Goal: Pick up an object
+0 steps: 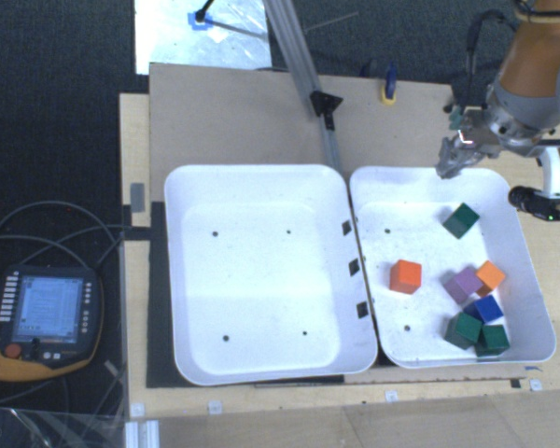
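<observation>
Blocks [471, 301] crowd right bin's [429, 348] near-right corner.

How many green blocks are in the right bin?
3. One green block sits alone near the right bin's far side; two more, and, are in the cluster at its near right corner. Others may be hidden beneath that cluster.

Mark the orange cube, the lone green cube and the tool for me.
orange cube [405, 276]: camera view, middle of its top face.
lone green cube [461, 220]: camera view, centre of its top face.
tool [450, 163]: camera view, at its tip over the right bin's far rim.
</observation>
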You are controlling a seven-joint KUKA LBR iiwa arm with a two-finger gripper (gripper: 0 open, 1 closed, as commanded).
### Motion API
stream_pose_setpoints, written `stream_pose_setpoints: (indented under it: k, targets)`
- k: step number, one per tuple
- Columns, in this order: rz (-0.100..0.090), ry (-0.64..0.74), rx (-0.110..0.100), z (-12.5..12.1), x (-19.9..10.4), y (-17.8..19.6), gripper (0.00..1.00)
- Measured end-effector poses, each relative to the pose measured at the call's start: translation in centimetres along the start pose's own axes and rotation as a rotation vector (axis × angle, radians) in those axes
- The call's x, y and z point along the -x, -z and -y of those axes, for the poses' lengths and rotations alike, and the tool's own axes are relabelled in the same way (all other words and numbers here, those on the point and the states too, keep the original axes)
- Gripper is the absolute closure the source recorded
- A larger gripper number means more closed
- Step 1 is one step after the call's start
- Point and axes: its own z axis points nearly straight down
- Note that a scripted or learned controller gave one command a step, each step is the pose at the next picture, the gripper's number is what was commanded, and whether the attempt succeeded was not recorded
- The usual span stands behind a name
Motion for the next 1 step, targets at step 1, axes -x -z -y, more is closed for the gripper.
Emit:
stream_pose_setpoints:
  k: [1]
  targets:
    - [-0.001,0.001,0.001,-0.91,-5.49,-0.76,1.0]
